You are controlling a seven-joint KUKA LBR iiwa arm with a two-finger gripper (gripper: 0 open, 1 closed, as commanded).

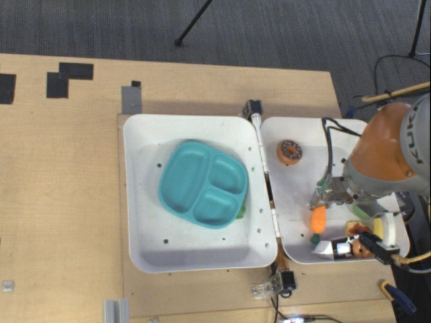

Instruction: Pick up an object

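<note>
You have the gripper (326,195) down inside the right bin (296,194), about midway between that bin's left and right walls and a little nearer its front edge than its back edge. The arm (380,150) comes in over the bin's right wall, its orange band above the bin's back-right part. From this angle you cannot tell whether the gripper is released or clenched, because the wrist covers most of it.

The orange piece (318,219), a short carrot-like shape, lies on the bin floor just in front of the gripper, its far end at or touching the gripper's tip. You cannot tell from here whether it is grasped or merely beside the tip.

Elsewhere in the right bin, a round ring-shaped doughnut (289,151) with a brown top sits near the back-left corner, well apart from the gripper. Along the front edge toward the front-right corner you have a small cluster: a pale tube (328,248), a yellow piece (378,227) and a bit of green (359,211) partly hidden by the wrist.

In the left bin (149,237), a teal divided plate (204,184) with three compartments lies at the middle, turned at a slant to the walls, and a sliver of something green (240,213) peeks from under its front-right edge
</note>
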